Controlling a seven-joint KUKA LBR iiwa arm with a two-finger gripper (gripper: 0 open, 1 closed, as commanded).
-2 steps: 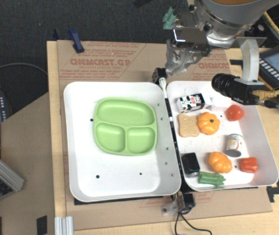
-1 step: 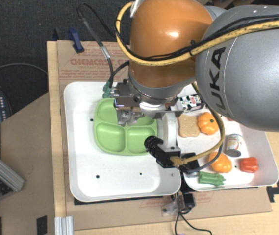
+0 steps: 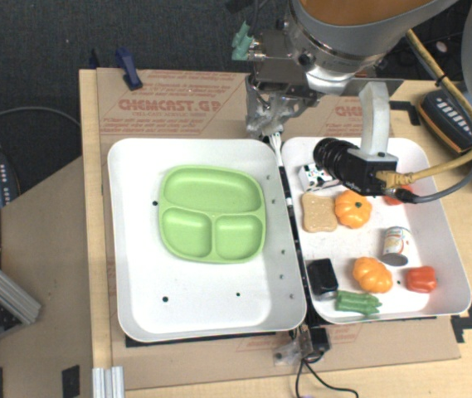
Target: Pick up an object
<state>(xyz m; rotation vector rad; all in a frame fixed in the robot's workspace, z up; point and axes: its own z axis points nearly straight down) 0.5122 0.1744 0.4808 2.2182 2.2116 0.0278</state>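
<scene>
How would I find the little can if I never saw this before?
Look in the right white bin, the one crowded with toy food. The little can stands near its middle, between two orange pumpkins. It is the only shiny metal cylinder there, with a label around it.

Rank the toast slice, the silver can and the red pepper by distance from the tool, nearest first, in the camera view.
From the tool, above the bins' divide:
1. Toast slice, right bin's left side.
2. Silver can, mid right bin.
3. Red pepper, right bin's near right corner.
</scene>
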